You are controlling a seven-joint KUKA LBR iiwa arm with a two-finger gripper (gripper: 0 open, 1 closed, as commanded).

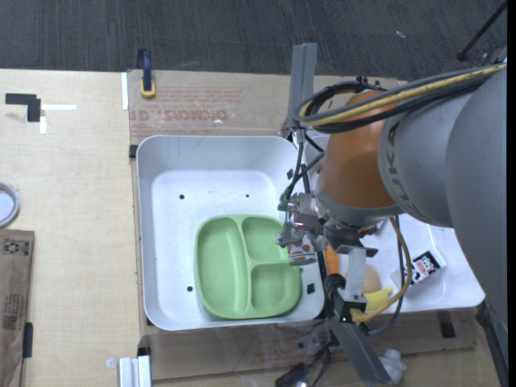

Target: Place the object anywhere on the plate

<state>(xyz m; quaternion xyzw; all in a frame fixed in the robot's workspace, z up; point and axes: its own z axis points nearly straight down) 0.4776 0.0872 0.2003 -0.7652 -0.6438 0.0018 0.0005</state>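
Object: a small white-and-red object (302,254). It reads as a pale scrap with a red patch and is too small and shadowed to identify.

Position: it sits at the right rim of the green plate (234,268), about level with the ridge between the plate's two right compartments. It lies directly under the gripper (297,234), touching it or very nearly. The wrist and cables crowd that spot, so it is not possible to tell whether the gripper is clenched on the object or released.

Plate: three compartments, one long on the left and two smaller on the right. It lies in the lower right part of the left bin (149,216). Its right edge is close to the bin's right wall and its lower edge is near the front wall.

Room: bare white bin floor lies above and to the left of the plate.

Right bin (455,293): mostly covered by the arm. Visible in it are an orange item (329,261), a tan round item (372,280), a yellow item (377,300) and a black-and-white packet (426,266). The wooden counter (72,176) extends to the left of the bins.
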